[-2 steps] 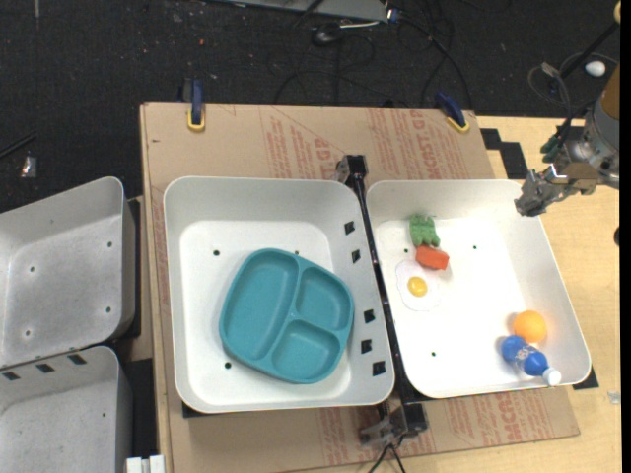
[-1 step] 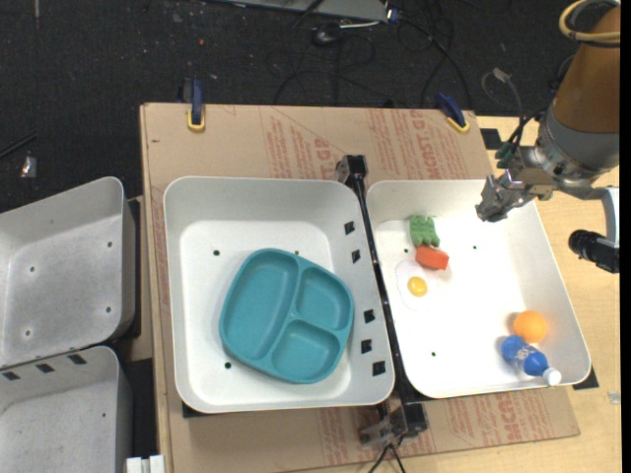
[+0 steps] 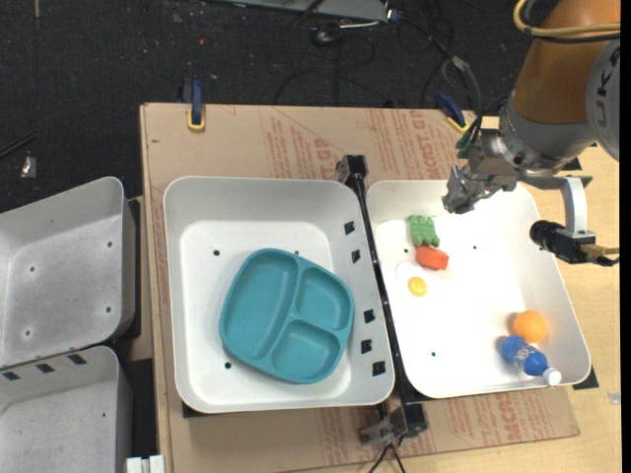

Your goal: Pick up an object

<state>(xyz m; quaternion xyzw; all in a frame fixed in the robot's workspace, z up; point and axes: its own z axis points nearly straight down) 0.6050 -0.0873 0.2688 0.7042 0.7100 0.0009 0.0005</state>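
Clearly the approach step is in hand: the hand (image 3: 461, 202) hangs over the far part of the right bin (image 3: 552, 274), nothing between its fingers, though how wide they stand cannot be told from this slant. No object has been lifted yet. Nearest the hand, just below and to its left in the view, lies a small green toy (image 3: 424, 229), and touching that toy's near side an orange-red piece (image 3: 432, 257); a little further on sits a yellow bit (image 3: 417, 286). Well away from the hand, at the bin's near corner, rest an orange ball (image 3: 530, 325) and a blue item (image 3: 521, 353). My judgement is that the green toy is the likeliest target. The next move calls for shifting slightly left, descending straight, and closing without nudging the orange-red neighbour. The teal tray (image 3: 286, 313) in the left bin (image 3: 187, 294) lies far off
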